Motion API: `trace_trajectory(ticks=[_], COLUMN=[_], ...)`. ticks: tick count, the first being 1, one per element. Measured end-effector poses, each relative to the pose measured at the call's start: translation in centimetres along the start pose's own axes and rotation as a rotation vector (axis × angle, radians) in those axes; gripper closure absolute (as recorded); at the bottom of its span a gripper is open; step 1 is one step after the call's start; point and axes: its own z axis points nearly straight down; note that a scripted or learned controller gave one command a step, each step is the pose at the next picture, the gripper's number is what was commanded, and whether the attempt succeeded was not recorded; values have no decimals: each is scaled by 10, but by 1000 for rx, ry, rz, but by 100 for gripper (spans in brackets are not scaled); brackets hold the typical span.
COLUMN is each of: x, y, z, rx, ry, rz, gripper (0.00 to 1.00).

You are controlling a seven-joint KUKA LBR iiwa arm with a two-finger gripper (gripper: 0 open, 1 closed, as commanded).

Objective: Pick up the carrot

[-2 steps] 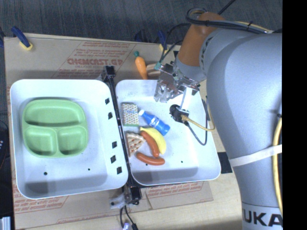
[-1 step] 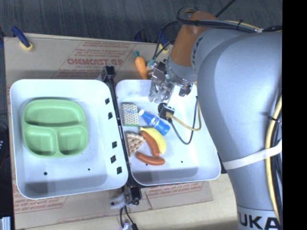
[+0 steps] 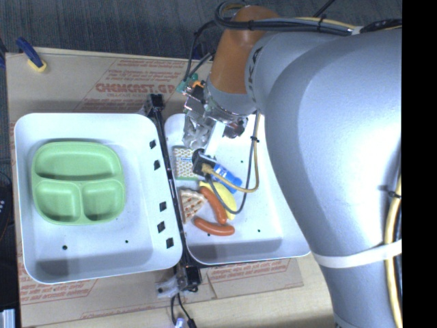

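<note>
- Over on the right bin (image 3: 270, 241), the big grey arm (image 3: 328, 149) covers most of the far side, leaving open floor only toward the near rim and right corner.
- Left bin (image 3: 27, 183) has plenty of bare white around a green divided tray (image 3: 77, 181), which sits well clear of every wall.
- Down the middle, the two bins meet at a black-clipped seam, and the food is crowded right up against it.
- End effector (image 3: 196, 137) hangs low near the far-left part of the right bin; whether it's clenched or released, can't tell from this angle.
- Carrot (image 3: 212, 204) lies nearer the camera than the end effector, apart from it, angled between a yellow piece (image 3: 224, 198) and a pizza slice (image 3: 191, 202).
- Count: two bins, one tray, one carrot, one sausage (image 3: 214, 227) just beside the carrot, one waffle-like square (image 3: 183, 160), all on the cardboard-covered tabletop (image 3: 102, 80).
</note>
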Motion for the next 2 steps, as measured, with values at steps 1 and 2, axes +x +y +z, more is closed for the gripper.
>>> trace_trajectory(ticks=[1,2], x=[54,25], y=[-93,-121], z=[1,2], rx=[-1,-1], ry=[-3,-3], rz=[-55,-46], gripper=[100,100])
